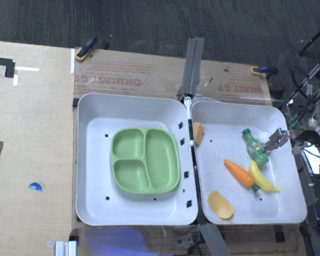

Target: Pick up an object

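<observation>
The right bin (285, 215) holds several toy items. A green bottle (253, 145) lies near its back right. Just in front of the bottle, an orange carrot (239, 173) and a yellow banana (264, 179) lie side by side, touching. A flat yellow-orange piece (220, 205) rests near the front wall, and a small tan piece (198, 134) sits against the left wall. My gripper (276, 140) hangs over the bin's right side, just right of the bottle's top and close above it. Nothing shows held in it.
A green three-compartment plate (145, 161) lies in the middle of the left bin (87, 147). A grey divider post (192, 67) rises between the bins at the back. Cables and arm parts crowd the right edge beyond the right bin.
</observation>
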Tool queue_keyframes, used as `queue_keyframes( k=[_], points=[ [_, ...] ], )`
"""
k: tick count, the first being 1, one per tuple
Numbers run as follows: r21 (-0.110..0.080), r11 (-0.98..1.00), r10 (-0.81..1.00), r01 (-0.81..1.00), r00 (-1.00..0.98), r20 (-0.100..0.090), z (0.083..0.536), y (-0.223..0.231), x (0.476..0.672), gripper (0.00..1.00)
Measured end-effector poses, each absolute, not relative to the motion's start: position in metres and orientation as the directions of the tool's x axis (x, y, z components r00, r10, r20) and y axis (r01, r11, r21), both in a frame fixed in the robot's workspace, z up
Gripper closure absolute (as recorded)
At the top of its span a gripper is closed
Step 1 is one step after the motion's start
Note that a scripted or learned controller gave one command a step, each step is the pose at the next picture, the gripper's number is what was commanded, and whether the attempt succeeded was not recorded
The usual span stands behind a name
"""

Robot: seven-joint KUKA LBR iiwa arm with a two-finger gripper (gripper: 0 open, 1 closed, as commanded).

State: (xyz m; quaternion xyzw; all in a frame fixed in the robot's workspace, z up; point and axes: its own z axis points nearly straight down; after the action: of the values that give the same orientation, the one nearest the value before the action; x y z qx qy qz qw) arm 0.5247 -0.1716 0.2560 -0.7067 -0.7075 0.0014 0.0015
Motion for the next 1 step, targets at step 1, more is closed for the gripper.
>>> queue_keyframes(
  k=[1],
  points=[
    [-0.002,-0.129,0.992,0.992,0.129,-0.001,0.1069,-0.173,0.5597,0.0]
  ],
)
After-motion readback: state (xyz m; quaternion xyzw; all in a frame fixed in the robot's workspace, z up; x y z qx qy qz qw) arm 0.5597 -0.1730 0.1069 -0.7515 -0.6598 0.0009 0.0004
